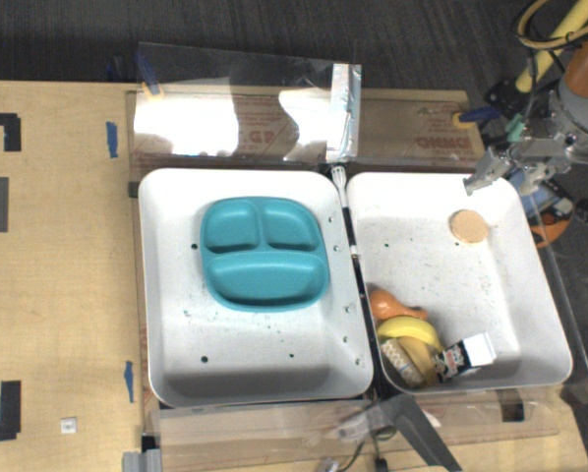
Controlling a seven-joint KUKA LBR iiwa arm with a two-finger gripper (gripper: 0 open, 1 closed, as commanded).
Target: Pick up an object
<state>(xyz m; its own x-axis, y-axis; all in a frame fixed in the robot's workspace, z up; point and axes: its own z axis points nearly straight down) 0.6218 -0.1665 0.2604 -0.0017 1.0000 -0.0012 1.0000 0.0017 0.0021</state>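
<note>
The right bin (530, 293) holds a round tan disc (469, 226) near its back right. Along the front left wall lie an orange piece (385, 305), a yellow banana (413, 332), a pale brown speckled item (402, 360) and a small white box with a red and black label (467, 353). My gripper (485, 177) hangs at the bin's back right corner, just above and to the right of the tan disc, apart from it. Nothing shows in its grasp.
The left bin (176, 342) bears a teal divided plate (264, 252). A clear plastic sheet (245, 116) stands behind the left bin. Yellow and blue cables (550, 28) and the arm's wrist (569, 116) crowd the upper right. The bench (48, 264) is tan board.
</note>
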